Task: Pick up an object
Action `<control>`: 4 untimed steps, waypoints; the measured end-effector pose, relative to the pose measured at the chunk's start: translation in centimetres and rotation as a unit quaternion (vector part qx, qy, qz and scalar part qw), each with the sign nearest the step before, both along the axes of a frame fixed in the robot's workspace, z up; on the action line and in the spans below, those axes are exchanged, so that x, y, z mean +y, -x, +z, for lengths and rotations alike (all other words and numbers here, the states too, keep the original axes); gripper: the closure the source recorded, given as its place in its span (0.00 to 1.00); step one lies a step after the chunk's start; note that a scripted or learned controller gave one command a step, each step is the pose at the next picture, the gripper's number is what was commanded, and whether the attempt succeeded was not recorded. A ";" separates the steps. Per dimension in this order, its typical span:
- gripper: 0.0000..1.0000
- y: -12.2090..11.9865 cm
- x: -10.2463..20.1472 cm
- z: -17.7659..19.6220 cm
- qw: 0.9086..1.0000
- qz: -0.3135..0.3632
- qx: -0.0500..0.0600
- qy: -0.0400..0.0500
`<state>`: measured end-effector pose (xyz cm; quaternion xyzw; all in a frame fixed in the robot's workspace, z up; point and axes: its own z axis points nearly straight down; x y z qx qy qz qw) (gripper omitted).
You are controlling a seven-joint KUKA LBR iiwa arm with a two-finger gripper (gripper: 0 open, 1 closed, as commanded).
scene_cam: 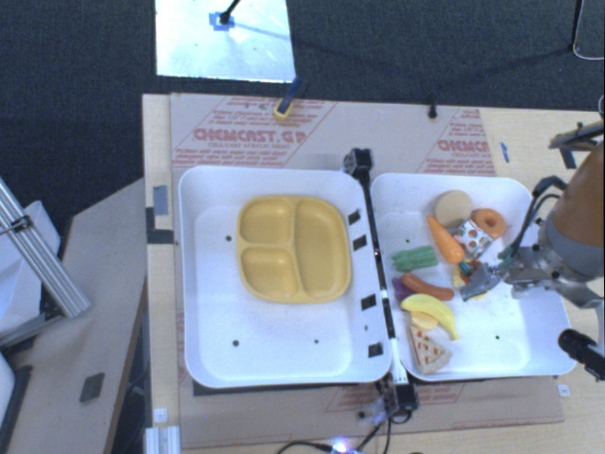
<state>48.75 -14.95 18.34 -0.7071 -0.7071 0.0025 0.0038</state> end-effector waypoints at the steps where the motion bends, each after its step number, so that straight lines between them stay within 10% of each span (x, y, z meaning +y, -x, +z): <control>1: 0.00 -0.3 0.0 0.5 1.000 0.001 -0.005 0.001; 3: 0.00 -0.8 0.1 -9.2 1.000 0.000 -0.013 0.002; 4: 1.00 -1.1 0.1 -8.0 1.000 0.000 -0.019 0.004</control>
